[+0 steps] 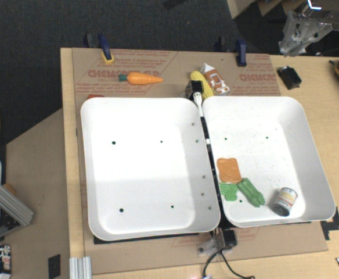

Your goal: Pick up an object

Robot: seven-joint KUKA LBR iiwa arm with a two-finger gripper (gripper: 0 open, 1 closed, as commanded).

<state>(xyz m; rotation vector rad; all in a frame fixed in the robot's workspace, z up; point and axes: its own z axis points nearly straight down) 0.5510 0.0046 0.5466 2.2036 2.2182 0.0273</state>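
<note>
Your candidates lie in the right bin (pixel 309 132), clustered at its lower edge: an orange slab (pixel 228 168), a green piece (pixel 250 192) just below it, and a small can (pixel 285 201) on its side toward the lower right corner. The left bin (pixel 100 156) sits alongside. A toy carrot (pixel 141 79) and a yellow corn piece (pixel 198 80) rest on the table (pixel 309 80) above the bins. The gripper (pixel 300 36) sits in the upper right of the frame, well apart from everything; whether it is spread or pressed together, you cannot tell. You are at the approach step: next, travel down-left over the right bin and descend on one item.
</note>
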